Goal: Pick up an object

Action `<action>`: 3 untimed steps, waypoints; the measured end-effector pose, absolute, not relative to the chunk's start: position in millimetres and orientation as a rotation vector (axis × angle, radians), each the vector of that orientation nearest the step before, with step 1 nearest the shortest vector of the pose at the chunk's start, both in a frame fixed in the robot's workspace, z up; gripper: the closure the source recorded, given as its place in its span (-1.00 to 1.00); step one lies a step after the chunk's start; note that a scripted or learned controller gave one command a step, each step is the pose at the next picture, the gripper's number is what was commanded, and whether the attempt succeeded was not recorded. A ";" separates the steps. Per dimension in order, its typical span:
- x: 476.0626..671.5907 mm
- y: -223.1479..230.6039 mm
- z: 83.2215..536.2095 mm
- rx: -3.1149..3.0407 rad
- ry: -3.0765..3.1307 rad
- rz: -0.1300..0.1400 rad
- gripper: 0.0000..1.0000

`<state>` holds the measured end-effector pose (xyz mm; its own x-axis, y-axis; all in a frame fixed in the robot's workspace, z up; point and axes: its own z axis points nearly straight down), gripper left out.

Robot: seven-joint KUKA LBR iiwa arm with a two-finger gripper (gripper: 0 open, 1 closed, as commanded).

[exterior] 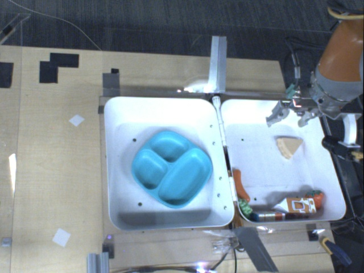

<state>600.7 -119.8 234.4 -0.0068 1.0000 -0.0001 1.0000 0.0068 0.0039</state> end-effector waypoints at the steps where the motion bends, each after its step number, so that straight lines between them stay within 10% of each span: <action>1: 611.2 -176.5 105.0 2.078 2.330 0.014 -1.00; 3: 592.6 -205.7 100.0 1.851 2.497 0.021 -1.00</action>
<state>592.6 -205.7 100.0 -0.2905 0.9567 -0.0191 0.9562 0.2910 0.0311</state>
